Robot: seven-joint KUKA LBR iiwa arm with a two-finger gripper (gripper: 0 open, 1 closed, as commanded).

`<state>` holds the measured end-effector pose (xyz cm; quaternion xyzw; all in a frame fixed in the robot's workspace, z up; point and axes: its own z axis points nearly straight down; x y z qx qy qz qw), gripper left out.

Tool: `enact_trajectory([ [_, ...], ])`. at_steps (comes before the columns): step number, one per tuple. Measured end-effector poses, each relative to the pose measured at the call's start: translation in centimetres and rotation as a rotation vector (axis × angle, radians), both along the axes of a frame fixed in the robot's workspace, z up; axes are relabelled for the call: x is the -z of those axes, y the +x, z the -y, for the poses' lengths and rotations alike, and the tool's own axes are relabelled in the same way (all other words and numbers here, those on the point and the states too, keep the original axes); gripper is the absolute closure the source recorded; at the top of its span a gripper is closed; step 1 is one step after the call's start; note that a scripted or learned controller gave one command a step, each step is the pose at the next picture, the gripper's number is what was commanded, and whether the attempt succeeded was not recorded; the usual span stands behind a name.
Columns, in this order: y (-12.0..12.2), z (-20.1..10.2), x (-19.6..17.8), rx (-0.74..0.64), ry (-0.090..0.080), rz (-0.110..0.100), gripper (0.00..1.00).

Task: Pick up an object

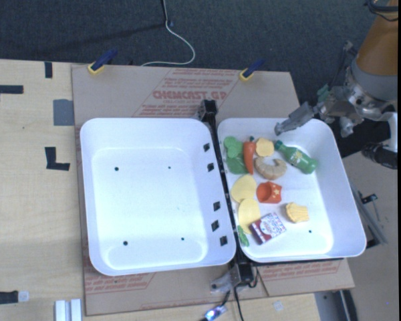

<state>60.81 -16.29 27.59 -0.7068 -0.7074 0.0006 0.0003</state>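
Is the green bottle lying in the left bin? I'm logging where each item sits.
No, the green bottle lies in the right bin, near its upper edge among the other toy foods.

Open white floor across the whole left bin (147, 199), with nothing standing in the way from rim to rim. Crowded along the left wall and middle of the right bin (334, 199): green pieces (234, 154), carrot (249, 156), green bottle (297, 158), bagel (271, 168), yellow pieces (244, 199), red cup (269, 192), corn (297, 212) and red packet (269, 228), mostly touching or just beside each other. Free strip down the right wall and at the near right corner, with the gripper (291, 123) hanging over the far rim.
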Motion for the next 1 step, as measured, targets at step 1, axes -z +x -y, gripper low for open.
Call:
enact_trajectory([
  [1,5.54,0.06,-25.62,-0.003,-0.004,0.016,0.00],
])
